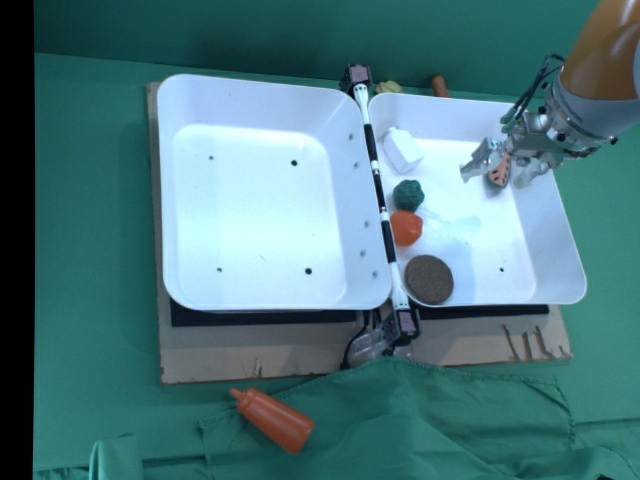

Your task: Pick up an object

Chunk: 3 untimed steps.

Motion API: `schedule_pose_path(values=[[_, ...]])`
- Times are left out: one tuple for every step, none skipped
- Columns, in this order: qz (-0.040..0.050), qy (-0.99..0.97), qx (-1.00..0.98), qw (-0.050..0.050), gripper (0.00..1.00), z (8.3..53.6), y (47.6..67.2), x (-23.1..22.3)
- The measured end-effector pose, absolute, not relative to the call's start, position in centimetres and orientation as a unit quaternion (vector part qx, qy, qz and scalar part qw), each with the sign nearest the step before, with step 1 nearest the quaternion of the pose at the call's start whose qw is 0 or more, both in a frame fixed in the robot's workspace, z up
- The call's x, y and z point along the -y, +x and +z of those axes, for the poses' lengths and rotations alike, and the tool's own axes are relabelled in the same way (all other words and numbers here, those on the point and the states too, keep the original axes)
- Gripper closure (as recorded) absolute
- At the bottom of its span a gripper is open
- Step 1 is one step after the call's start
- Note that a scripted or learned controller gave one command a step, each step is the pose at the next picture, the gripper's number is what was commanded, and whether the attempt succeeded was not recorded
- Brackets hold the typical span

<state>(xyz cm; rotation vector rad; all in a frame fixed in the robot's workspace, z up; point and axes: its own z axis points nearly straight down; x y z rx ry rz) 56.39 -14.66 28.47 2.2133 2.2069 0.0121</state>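
I see the gripper (497,169) above the right bin (545,238), near its upper right part, with an orange slice-shaped piece (499,174) sitting between its 2 fingers; the fingers look closed narrowly on it, 1 grey finger (476,161) sticking out to the left. The piece seems lifted clear of the bin floor, though from this angle I cannot be sure of the gap. Behind the gripper the grey wrist and the orange band of the arm (600,58) run off toward the upper right corner.

Further out in the same bin, I count 4 more things along its left side: a white block (402,149) near the top, a dark green lumpy object (407,194) below it, an orange-red rounded object (405,228) just beneath that and close to touching it, and a brown disc (428,279) near the lower left corner. A faint clear or white patch lies near the middle of the floor; I cannot tell what it is.

The left bin (180,108) sits side by side with the right one. Both rest on a cardboard sheet (200,353) over green cloth (90,218). An orange bottle (272,420) lies on its side on the cloth in front of the bins.
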Motion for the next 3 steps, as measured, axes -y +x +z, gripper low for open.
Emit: schedule_pose_path(values=[[-0.0017, 0.709, -0.705, -0.001, 0.00, 18.7, 57.7, 15.5], [0.0019, 0.707, -0.707, 0.004, 0.00, 19.5, 64.1, 16.6], [-0.0010, 0.709, -0.705, 0.000, 0.00, 19.7, 57.5, 16.2]])
